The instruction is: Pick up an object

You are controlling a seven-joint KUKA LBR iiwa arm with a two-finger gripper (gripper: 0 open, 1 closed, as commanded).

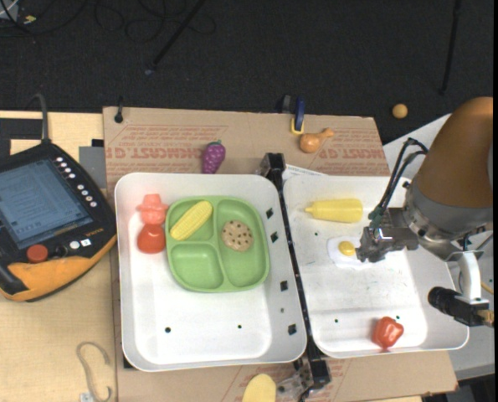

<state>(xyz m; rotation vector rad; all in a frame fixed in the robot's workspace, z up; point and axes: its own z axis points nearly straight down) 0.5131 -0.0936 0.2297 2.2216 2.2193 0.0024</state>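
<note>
Right bin [424, 342]: 1 red pepper [387, 332] near its front edge. Further in, the gripper [371, 249] stands low just beside the fried egg [344, 249] at mid-bin; finger state cannot be determined. 1 yellow bottle [336, 211] lies toward the far edge.

Am looking down on wooden bench [31, 333] with cardboard sheet [173, 141] lying across it. Dark carpeted floor [232, 48] is showing behind, black cables [148, 15] trailing over it. Light is falling evenly, casting soft shadows.
</note>
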